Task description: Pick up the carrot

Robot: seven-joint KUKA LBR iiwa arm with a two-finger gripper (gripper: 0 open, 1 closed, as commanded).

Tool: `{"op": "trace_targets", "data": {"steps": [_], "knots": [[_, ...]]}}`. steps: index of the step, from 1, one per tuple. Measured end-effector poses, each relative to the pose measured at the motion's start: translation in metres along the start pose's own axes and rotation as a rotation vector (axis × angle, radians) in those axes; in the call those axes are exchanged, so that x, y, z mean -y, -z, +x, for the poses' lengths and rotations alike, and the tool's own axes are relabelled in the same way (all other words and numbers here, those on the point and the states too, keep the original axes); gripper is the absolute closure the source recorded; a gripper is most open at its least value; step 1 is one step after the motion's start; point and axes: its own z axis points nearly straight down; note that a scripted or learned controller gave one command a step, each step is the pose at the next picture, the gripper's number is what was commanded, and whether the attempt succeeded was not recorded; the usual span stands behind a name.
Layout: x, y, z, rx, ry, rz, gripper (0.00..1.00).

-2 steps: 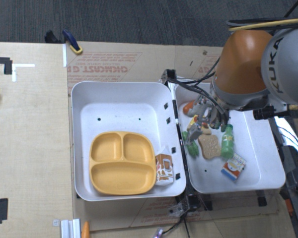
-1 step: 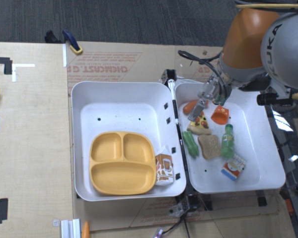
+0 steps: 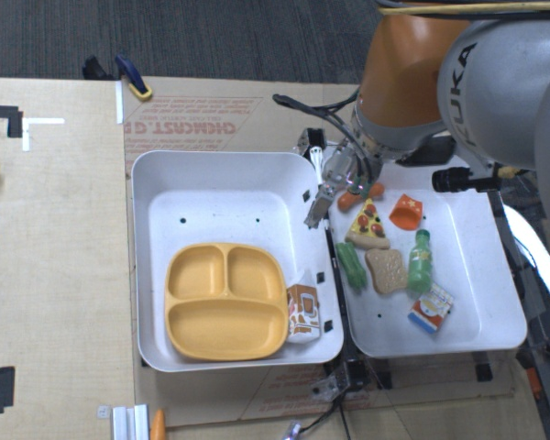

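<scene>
The carrot (image 3: 359,197) lies in the right bin (image 3: 495,273), close to that bin's far left corner. It shows as a short orange piece with its long axis running roughly left to right across the view, slightly tilted. Part of it is hidden by the arm's wrist, so its full length cannot be read.

The claw (image 3: 335,183) hangs at the inner walls where the 2 bins meet, just to the left of the carrot and very near it. Whether the claw is wide, narrow or gripping anything cannot be told; metal parts and cables blur together there. The carrot looks to rest on the bin floor, not lifted.

Just in front of the carrot sits a pizza slice (image 3: 368,225), with an orange cup (image 3: 406,212) to its right, so the space around it is crowded. The left bin (image 3: 156,191) holds a yellow tray (image 3: 226,301) and a small carton (image 3: 302,312).

Judging from this, the next move likely needs a small shift to the right, with the claw closing across the carrot's short side.
</scene>
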Motion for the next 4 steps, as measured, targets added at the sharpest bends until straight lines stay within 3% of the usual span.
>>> {"op": "trace_targets", "data": {"steps": [1,2,3,4], "knots": [[-0.031,0.091,0.068,0.001,0.01,-0.001,0.0],[-0.026,-0.084,0.146,-0.004,0.103,0.002,0.0],[-0.026,-0.075,0.143,-0.001,0.097,0.0,1.0],[-0.051,0.015,0.133,-0.001,-0.143,0.001,1.0]]}}
